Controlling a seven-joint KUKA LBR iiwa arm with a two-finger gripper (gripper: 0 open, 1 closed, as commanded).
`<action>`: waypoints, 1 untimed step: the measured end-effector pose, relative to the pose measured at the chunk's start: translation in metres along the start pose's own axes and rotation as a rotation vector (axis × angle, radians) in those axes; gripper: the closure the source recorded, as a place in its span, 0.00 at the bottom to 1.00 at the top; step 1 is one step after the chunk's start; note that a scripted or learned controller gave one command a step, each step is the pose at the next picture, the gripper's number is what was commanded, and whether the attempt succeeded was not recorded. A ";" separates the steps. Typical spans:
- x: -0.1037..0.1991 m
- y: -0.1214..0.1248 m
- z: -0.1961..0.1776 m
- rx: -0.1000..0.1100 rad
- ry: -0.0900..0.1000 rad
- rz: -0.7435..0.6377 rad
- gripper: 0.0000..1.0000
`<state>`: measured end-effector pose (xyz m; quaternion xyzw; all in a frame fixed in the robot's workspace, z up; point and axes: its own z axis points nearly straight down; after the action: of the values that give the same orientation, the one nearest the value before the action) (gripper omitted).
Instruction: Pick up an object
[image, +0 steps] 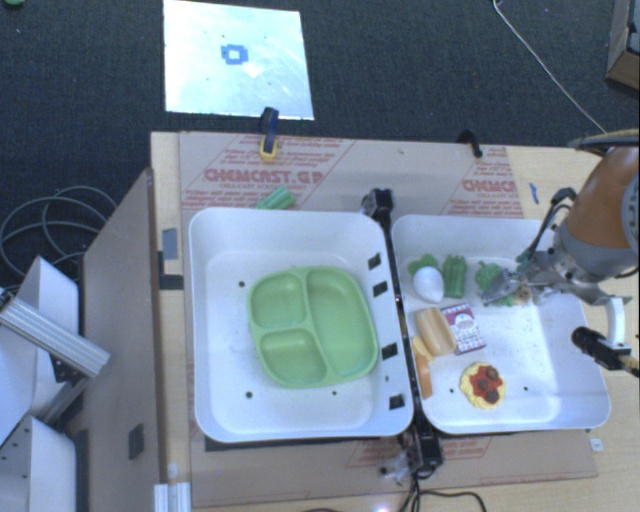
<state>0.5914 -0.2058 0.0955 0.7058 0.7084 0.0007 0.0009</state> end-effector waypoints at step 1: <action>0.000 0.072 0.009 -0.008 -0.003 -0.004 0.00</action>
<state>0.6634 -0.2059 0.0867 0.7045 0.7097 0.0027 0.0048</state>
